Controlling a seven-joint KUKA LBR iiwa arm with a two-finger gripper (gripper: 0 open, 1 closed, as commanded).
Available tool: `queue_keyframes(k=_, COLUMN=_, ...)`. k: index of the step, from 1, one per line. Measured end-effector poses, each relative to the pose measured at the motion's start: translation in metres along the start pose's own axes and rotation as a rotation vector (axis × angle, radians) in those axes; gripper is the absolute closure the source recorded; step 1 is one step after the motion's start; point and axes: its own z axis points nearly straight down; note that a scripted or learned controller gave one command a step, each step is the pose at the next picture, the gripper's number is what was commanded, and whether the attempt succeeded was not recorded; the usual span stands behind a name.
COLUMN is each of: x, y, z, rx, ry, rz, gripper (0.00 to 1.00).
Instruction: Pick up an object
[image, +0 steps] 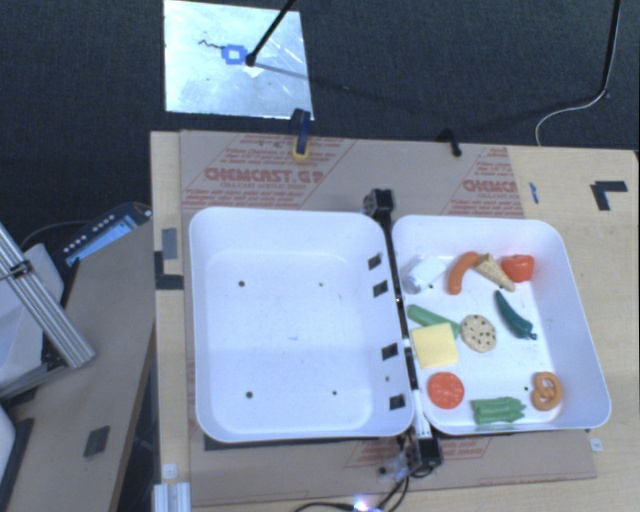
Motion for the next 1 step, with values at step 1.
queue_keyframes(k=1, x=0.0004, y=0.0002, z=0.0011, rx=0.002, ry=0.0, rz=0.0, gripper=1.0)
